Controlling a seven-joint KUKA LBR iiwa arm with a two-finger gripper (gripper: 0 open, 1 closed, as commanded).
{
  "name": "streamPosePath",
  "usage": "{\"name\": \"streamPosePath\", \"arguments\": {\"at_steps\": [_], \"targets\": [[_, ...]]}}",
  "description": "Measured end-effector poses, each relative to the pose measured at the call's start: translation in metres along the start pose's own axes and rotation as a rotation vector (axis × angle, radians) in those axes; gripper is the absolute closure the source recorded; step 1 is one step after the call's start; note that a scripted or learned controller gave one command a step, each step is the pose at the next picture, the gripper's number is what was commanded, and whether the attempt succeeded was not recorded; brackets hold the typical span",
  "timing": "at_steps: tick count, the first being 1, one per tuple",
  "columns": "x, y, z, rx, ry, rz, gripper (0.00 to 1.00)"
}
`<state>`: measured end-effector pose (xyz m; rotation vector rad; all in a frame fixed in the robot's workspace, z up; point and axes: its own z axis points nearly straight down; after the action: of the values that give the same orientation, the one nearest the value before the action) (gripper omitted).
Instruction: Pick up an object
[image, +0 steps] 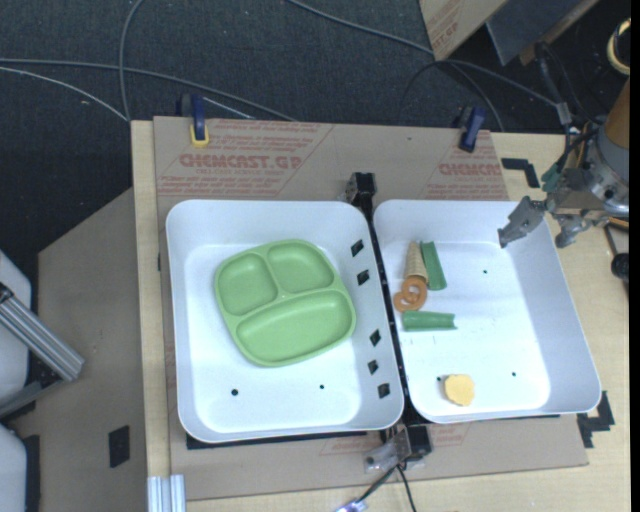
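Observation:
The right bin (530, 340) holds several small items. A tan stick (415, 260) and a green strip (431, 265) lie side by side near its left wall. Just below them are an orange ring (409, 297) and a second green piece (429, 321). A yellow chunk (459, 389) sits near the front rim. My gripper (543, 228) hangs over the bin's far right corner, well apart from all of them. It is open, its two fingers spread with nothing between them.
A green divided plate (285, 300) lies in the left bin (190, 330). Black clips run along the wall between the bins. Cardboard under the bins is clamped at the back. Cables and the arm's body crowd the far right.

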<state>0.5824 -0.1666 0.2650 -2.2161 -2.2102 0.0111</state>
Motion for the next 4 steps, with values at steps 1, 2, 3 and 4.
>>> {"name": "streamPosePath", "arguments": {"at_steps": [1, 2, 3, 4], "targets": [[0.0, 0.002, -0.007, -0.012, -0.003, -0.003, 0.0], [0.01, -0.002, 0.043, -0.007, -0.001, -0.002, 0.0], [0.015, -0.008, 0.104, -0.006, 0.0, -0.002, 0.0], [0.018, -0.009, 0.167, -0.007, 0.0, -0.002, 0.0]]}}
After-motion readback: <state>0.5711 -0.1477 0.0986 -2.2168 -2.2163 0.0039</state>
